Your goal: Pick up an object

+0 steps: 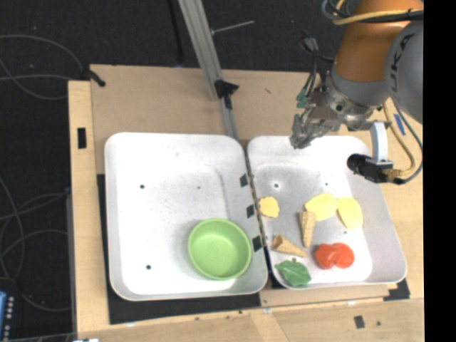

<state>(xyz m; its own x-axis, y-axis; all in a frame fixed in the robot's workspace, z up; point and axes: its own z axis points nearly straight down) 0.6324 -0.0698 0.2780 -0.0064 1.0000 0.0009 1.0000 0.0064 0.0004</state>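
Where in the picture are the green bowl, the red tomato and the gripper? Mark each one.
green bowl (pixel 219 248): camera view, on the bowl's inner floor.
red tomato (pixel 333 256): camera view, on the middle of its top.
gripper (pixel 301 138): camera view, at its fingertips above the right bin's far edge.

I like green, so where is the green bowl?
The green bowl sits in the left bin, in its near right corner, close to the wall between the two bins.
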